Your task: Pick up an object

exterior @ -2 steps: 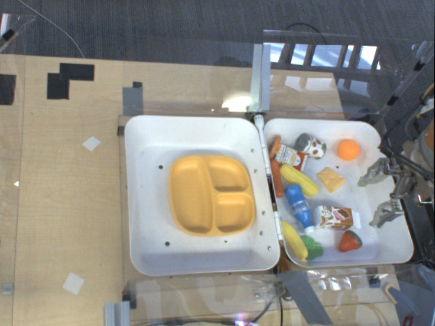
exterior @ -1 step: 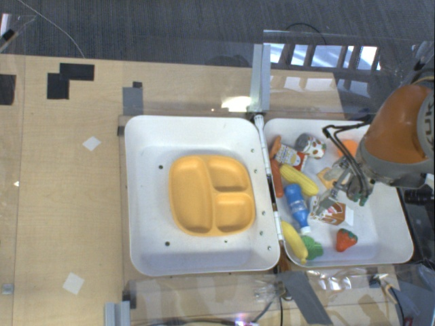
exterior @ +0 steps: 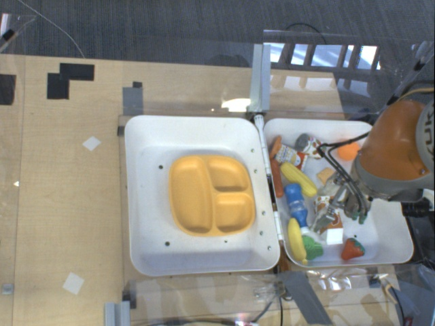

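You are at the reach-in step: the gripper (exterior: 331,217), finger state indeterminable, hangs low in the right bin (exterior: 401,250) beside the blue bottle (exterior: 296,203); next, confirm a grasp.

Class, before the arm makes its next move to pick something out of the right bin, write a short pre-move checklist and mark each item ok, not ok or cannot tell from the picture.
1. End effector is over the right bin, where the toys lie: ok.
2. Candidate objects are within the bin near it: blue bottle, yellow banana, strawberry: ok.
3. An object is already between the fingers: cannot tell; the arm and clutter hide them.
4. Target stands apart from its neighbours: not ok; the toys are crowded together.
5. Left bin holds the yellow divided tray, ready as a drop spot: ok.
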